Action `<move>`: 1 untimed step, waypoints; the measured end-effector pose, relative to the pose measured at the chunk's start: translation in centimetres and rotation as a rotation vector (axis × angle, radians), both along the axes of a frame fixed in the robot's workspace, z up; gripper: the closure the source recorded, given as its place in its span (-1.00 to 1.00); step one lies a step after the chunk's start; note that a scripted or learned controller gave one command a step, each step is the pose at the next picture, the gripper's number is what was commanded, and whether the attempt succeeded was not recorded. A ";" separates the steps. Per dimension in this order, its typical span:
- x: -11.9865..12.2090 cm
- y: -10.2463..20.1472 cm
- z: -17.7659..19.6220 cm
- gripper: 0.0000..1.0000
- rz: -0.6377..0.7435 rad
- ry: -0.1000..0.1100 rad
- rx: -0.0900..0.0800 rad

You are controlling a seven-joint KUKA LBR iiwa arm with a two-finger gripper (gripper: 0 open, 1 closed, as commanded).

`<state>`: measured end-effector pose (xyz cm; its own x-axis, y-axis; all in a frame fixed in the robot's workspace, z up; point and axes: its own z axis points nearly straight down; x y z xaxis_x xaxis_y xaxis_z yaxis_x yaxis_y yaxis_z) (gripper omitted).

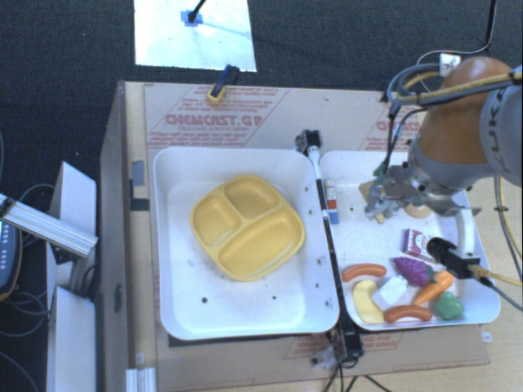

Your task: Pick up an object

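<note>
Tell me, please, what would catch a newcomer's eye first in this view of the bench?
Probably the yellow divided plate, lying alone in the middle of the left bin. Next, the cluster of toy food in the near corner of the right bin: sausages, purple grapes, a carrot. The arm's end effector hangs over that bin's far side.
</note>
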<state>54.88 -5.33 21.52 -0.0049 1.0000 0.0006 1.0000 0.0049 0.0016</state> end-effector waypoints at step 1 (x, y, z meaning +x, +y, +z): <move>3.0 4.2 3.0 1.00 0.000 -0.001 0.000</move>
